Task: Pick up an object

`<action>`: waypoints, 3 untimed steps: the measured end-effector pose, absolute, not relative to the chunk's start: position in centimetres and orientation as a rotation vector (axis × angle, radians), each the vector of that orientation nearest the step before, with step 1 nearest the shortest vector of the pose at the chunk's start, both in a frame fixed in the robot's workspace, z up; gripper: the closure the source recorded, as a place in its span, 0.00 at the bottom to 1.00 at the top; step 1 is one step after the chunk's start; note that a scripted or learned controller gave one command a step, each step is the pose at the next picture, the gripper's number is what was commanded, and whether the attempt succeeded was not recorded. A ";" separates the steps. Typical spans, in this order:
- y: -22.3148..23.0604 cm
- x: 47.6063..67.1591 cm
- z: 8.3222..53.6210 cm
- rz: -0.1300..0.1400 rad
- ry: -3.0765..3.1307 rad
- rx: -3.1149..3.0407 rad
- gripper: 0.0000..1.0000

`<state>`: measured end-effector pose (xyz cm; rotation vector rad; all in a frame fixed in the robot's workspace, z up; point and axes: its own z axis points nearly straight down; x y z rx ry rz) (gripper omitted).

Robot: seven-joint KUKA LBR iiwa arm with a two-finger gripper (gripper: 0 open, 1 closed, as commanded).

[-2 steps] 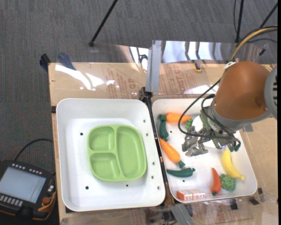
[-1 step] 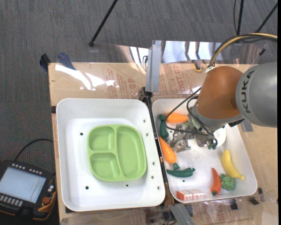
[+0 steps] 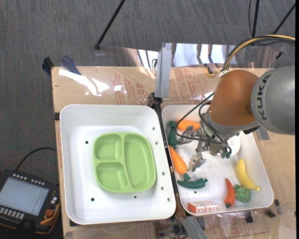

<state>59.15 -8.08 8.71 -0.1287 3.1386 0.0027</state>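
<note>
My gripper hangs over the middle of the right bin, below the orange wrist band. It is open, with nothing between its fingers. An orange carrot lies just left of it by the bin's left wall. A dark green pepper lies below it. Further right are a yellow banana, a red pepper and a broccoli piece. A red and white box rests at the front wall.
The left bin holds a light green divided plate. At the back of the right bin lie an orange item and a dark green item. A white dish sits partly under the arm.
</note>
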 end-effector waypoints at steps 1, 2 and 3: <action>-8.5 63.9 8.9 0.005 3.150 -0.075 0.00; -8.4 64.2 10.0 0.004 3.136 -0.079 1.00; -8.3 64.8 26.7 -0.003 3.121 -0.109 1.00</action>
